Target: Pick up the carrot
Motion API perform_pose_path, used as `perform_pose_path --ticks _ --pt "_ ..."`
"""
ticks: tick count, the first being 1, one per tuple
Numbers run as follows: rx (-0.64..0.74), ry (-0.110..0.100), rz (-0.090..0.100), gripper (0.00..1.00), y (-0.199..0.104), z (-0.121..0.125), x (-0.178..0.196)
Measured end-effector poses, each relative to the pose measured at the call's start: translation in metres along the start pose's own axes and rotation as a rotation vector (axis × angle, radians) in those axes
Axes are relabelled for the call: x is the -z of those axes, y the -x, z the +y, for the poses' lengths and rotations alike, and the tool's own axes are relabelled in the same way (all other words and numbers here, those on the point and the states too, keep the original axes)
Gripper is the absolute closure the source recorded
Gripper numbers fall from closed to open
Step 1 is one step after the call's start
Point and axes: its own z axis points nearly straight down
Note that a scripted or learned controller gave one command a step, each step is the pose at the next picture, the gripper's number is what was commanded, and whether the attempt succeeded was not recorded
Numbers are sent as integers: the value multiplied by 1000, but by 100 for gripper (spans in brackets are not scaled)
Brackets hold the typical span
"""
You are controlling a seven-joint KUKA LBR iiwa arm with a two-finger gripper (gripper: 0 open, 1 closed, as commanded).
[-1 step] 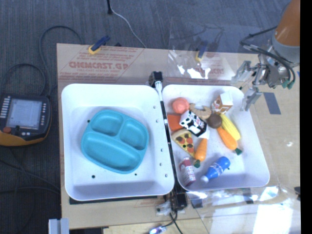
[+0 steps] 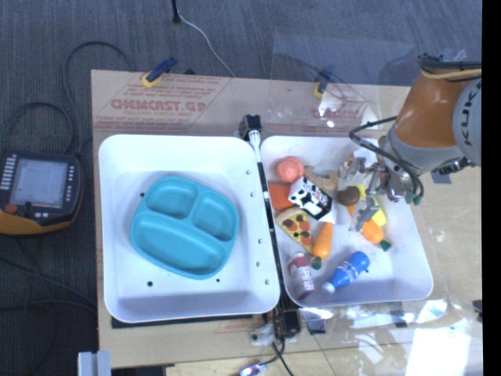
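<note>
Gripper [image 2: 374, 197] hangs low over the right bin [image 2: 415, 276], whether open or closed I cannot tell — and the carrot [image 2: 322, 240] lies apart to its left, beside the pizza slice [image 2: 297, 225], just above the blue bottle [image 2: 347, 270], the blue tray [image 2: 185, 224] in the left bin [image 2: 113, 210].

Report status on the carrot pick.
Gripper low in right bin, grip unclear. Carrot lying free beside pizza slice. Blue bottle close by.
</note>
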Motion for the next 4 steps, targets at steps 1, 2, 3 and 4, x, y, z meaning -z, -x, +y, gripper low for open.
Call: perform_pose_path --ticks 1,2,3,4 --pt "45 -3 -25 0 -44 -20 -30" --pt "46 -9 -34 100 -40 -19 -17" --pt "46 -2 -21 100 -82 31 51" --pt "-61 -1 -15 100 -80 -4 52"
